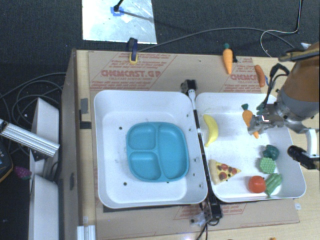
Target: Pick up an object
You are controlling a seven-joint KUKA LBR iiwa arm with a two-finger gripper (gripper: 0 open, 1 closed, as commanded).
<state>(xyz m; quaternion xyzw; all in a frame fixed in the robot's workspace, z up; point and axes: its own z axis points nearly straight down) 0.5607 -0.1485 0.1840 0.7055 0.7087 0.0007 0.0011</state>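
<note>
From the overhead camera I look down on a cardboard-covered worktop [150, 71] on dark carpet, with cables trailing at the left. Two shallow white plastic bins sit side by side. The left bin [107, 104] holds a sky-blue plastic divided plate [157, 151]. The right bin [227, 104] holds toy food: a small orange plastic carrot with a green top [248, 116], a yellow banana [212, 129], a pizza slice [223, 171], a red tomato [257, 184] and green vegetables [270, 166].

My grey arm with its orange band [302, 81] reaches in from the right. The hand [259, 124] sits right at the carrot in the bin's upper right part; I cannot tell how it is set or whether it grips anything.

I judge the carrot light, rigid and smooth, so likely to slip or roll. I would take it across its thicker middle, square to its length.
</note>
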